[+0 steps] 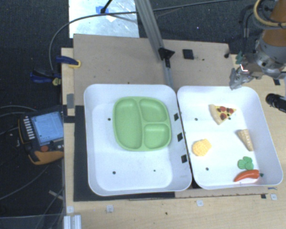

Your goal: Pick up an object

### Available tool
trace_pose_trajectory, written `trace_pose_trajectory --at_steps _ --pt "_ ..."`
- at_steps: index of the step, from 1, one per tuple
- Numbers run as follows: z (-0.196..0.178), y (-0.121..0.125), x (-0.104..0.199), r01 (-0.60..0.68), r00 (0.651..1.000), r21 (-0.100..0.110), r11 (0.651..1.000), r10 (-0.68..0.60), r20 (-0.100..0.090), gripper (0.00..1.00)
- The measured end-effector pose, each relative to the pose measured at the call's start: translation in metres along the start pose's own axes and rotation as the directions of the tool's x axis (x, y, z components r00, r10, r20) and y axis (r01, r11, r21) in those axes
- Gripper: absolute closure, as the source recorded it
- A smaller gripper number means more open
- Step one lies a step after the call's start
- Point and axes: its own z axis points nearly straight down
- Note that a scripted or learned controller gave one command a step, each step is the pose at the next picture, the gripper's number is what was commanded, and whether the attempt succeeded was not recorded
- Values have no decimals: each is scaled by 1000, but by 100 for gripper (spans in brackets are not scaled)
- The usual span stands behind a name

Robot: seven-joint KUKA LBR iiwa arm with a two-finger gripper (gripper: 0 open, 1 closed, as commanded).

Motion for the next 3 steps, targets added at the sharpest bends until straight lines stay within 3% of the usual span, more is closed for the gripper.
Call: trace_pose_trajectory --at_steps 3 --pt "17 -6 158 4 1000 3 1000 -4 -3 100"
